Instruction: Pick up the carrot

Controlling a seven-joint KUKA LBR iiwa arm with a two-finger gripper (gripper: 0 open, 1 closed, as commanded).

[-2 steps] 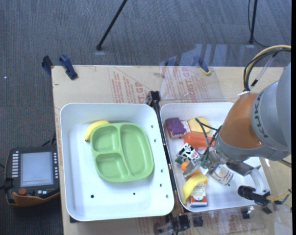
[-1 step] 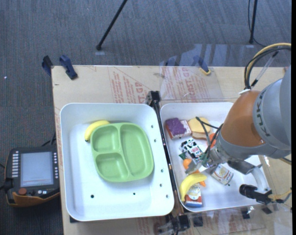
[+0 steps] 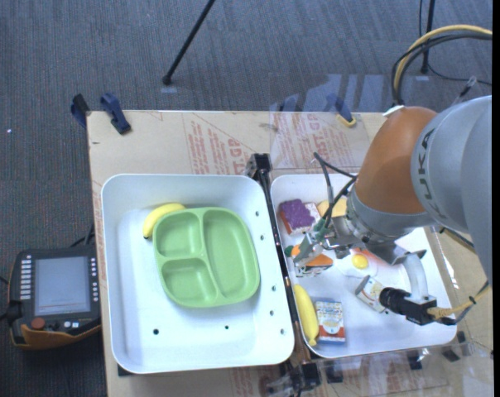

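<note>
- Even, fairly bright light falls from above; the white bin to the left of my fingers glares pale.
- Beneath my wrist lies a soft shadow.
- The picture is slightly soft, and small items near my fingers blur.

right bin crowded, left bin's front open

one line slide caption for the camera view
KUKA arm's gripper low over the carrot in the right bin; green divided plate in the left bin.
</note>
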